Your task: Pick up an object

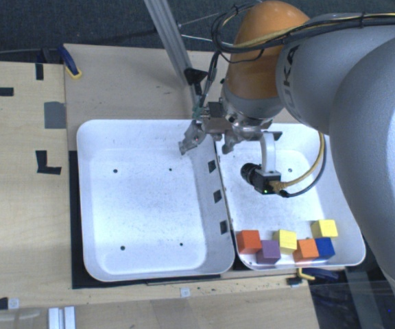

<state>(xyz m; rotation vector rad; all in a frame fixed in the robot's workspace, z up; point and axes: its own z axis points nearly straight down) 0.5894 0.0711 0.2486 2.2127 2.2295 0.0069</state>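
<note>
Several small blocks lie along the front edge of the right bin: an orange block, a purple block, a yellow block, a second orange block, a blue block and another yellow block. My gripper hangs over the back of the ridge where the two bins meet, far behind the blocks. It is open, its two fingers spread apart with nothing between them.
The left bin has a bare white floor. A grey rail slants up from the gripper to the back. Cables and a small black camera unit hang below the wrist over the right bin. Black tape marks dot the wooden bench.
</note>
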